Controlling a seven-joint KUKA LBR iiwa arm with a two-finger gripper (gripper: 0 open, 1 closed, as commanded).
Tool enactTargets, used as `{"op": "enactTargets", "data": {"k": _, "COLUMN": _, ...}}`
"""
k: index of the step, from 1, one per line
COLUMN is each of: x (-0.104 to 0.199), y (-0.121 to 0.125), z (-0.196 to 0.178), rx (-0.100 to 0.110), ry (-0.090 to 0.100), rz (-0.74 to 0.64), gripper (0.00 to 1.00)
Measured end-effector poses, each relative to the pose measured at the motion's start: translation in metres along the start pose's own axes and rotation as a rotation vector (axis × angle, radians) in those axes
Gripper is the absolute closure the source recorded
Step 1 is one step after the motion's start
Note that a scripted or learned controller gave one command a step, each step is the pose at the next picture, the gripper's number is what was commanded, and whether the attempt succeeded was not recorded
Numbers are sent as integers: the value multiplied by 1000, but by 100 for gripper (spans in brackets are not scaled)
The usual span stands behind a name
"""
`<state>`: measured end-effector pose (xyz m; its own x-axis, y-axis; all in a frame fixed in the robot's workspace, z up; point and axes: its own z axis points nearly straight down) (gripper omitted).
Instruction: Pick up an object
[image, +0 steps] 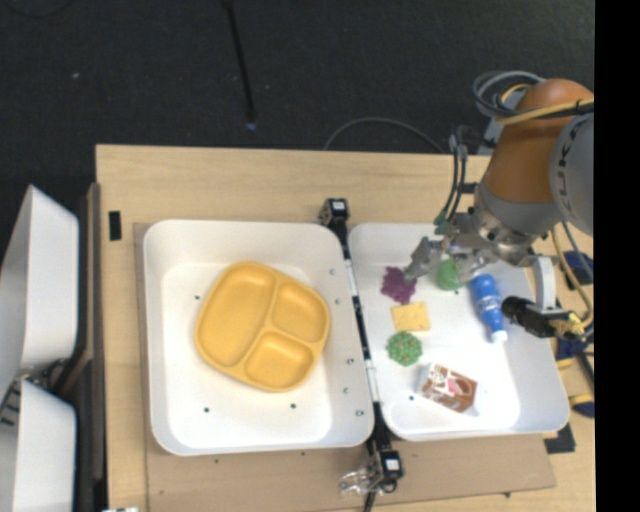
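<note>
Green ball (447, 272) sits in right bin (540, 400) under gripper (445, 262), grip state cannot be told; looks light, round, likely slippery, best pinched across its middle.

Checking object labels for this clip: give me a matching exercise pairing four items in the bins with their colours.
Things:
1. divided tray in the left bin
2. bottle
3. bumpy ball
4. flat square piece

Colours:
A. green
B. pale yellow
C. blue with a white cap
D. orange-yellow

Pairs: 1-D, 2-C, 3-A, 4-B
</note>
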<state>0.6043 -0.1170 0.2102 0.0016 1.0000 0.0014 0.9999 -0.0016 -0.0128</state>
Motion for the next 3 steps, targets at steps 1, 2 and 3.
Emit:
{"op": "enactTargets", "data": {"k": 1, "x": 0, "y": 3, "z": -8, "rx": -14, "ry": -1, "rz": -3, "gripper": 0}}
{"op": "enactTargets", "data": {"k": 2, "x": 4, "y": -1, "z": 36, "rx": -10, "ry": -3, "rz": -1, "gripper": 0}}
{"op": "enactTargets", "data": {"k": 3, "x": 4, "y": 2, "z": 78, "rx": -10, "ry": -3, "rz": 3, "gripper": 0}}
